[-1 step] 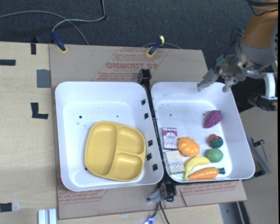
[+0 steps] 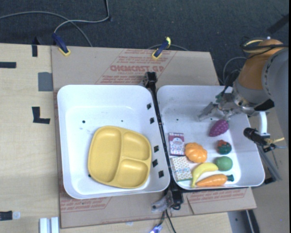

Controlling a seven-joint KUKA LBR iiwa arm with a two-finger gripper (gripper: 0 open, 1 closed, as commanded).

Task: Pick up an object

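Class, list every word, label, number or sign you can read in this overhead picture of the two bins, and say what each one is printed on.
"CHEMCAST GP": red print on the brown cardboard sheet under the bins; smaller red lines beneath it are too blurred to read.
Red card in the right bin: printed design, too small to read.
Patterned card below it: markings too small to read.
Black tape marks on the wooden bench: shapes, not letters.

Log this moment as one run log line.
gripper: over right bin, above purple grapes | held: nothing visible | left bin: yellow tray
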